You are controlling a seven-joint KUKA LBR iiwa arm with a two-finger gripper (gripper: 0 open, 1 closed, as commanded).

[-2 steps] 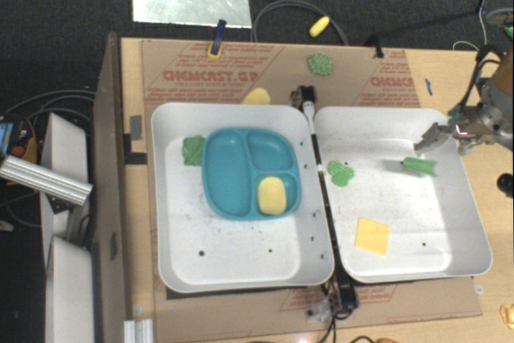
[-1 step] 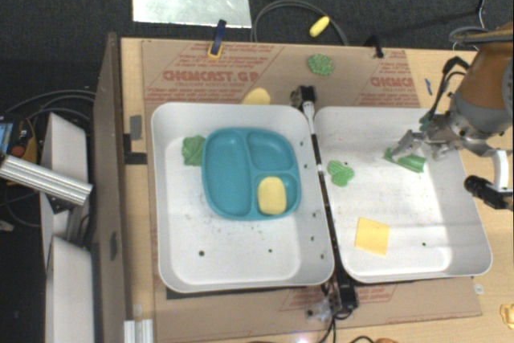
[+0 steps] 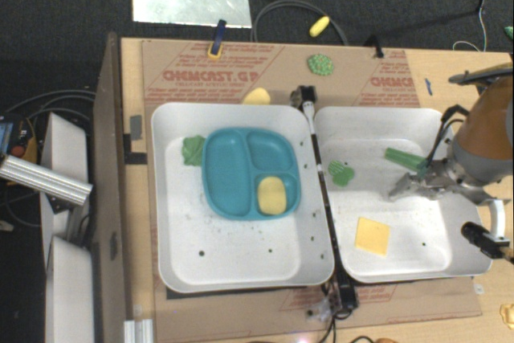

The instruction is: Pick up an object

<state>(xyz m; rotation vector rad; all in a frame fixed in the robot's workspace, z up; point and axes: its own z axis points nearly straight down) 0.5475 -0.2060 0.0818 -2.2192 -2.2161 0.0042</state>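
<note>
While the gripper (image 3: 401, 187) sits low in the right bin (image 3: 377, 269), its fingers' state cannot be told; a green strip (image 3: 404, 158) lies just beside.

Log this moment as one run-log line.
gripper: in right white bin | near: flat green piece | grasp: unclear | yellow square slice: untouched
</note>
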